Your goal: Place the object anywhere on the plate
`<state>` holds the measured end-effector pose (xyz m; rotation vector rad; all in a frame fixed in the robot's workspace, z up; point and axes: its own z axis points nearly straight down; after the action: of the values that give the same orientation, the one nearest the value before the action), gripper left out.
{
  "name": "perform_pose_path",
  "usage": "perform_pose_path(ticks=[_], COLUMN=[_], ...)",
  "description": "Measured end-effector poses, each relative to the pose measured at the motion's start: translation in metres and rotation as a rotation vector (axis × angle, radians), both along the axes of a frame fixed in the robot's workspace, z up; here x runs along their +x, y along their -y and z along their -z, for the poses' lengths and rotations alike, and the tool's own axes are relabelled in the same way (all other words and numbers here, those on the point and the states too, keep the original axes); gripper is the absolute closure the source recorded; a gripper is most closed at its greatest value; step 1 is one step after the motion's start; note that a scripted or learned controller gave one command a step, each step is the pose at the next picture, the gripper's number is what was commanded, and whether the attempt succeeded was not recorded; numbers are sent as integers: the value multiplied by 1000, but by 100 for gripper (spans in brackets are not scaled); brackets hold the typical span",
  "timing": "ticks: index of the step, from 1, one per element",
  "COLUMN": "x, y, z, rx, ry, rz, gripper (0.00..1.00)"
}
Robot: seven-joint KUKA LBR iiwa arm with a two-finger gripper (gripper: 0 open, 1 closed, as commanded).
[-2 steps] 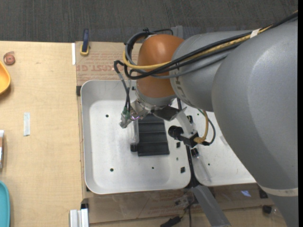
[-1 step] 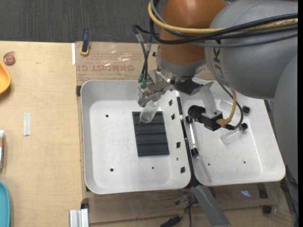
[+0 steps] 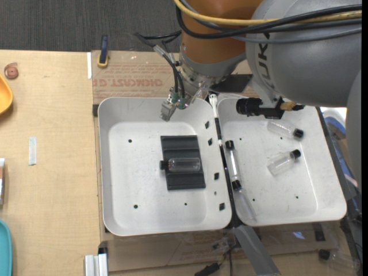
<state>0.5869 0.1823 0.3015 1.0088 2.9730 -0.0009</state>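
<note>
Here, a clear vial (image 3: 185,165) lay on the black plate (image 3: 182,161) in your left bin (image 3: 115,171), gripper (image 3: 185,99) above its back rim, grip state not possible to tell, two vials (image 3: 284,161) in the right bin (image 3: 322,206).

Clear glassy vial (image 3: 184,165) on a matt black ridged plate (image 3: 182,162) — smooth white plastic bins (image 3: 115,171) (slightly scuffed), pale wood bench (image 3: 52,154).

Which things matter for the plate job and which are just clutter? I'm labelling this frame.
Job:
black plate in the left bin
clear vial lying on it

Lying about:
two clear vials in the right bin
blue clamp
orange dish
</note>
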Motion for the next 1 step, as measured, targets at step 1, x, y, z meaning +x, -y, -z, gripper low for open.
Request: perform_pose_path(ticks=[1], x=[56], y=[-20], z=[36], rx=[0], ry=[-1], rz=[47], gripper=[100])
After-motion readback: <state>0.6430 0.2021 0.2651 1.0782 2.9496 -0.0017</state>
